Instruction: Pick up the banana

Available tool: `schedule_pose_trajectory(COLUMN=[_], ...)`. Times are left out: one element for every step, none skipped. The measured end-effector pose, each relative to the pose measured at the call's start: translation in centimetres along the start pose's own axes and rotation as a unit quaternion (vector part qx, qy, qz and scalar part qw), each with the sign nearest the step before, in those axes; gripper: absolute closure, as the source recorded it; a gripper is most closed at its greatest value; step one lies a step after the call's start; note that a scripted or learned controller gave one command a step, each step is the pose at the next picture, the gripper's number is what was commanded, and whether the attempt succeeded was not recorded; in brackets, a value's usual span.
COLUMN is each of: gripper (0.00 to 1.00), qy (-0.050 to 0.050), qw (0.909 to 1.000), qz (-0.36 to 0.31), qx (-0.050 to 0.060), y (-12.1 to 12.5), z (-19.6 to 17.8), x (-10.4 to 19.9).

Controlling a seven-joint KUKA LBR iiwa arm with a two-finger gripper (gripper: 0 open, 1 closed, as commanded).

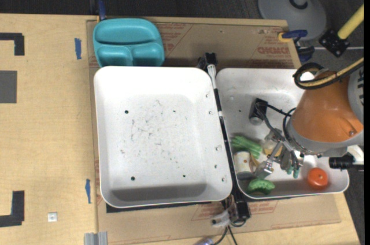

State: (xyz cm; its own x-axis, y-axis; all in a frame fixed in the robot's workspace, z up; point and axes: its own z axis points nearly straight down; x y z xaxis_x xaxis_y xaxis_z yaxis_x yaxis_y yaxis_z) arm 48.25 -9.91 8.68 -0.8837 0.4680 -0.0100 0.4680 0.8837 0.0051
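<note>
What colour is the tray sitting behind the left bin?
Teal, or blue-green. The tray shows clearly in the camera view, just beyond the left bin.

Bench (46,122) w/ tan cardboard top, black tape marks at left edge. Two white bins sit side by side on it: left bin (159,134), right bin (243,88), rims touching. Teal divided tray (128,41) lies just behind left bin.

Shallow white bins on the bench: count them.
2. One shallow white bin sits on the left; the other shallow white bin sits beside it on the right, partly under the grey arm.
</note>
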Motion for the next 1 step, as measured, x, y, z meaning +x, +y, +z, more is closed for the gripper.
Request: schedule_pose_trajectory(gripper=[0.0], qy=[0.002], qw=[0.9372], qz=[0.349], qx=[0.003], y=[4.06], z=[-9.79], x=[2.3])
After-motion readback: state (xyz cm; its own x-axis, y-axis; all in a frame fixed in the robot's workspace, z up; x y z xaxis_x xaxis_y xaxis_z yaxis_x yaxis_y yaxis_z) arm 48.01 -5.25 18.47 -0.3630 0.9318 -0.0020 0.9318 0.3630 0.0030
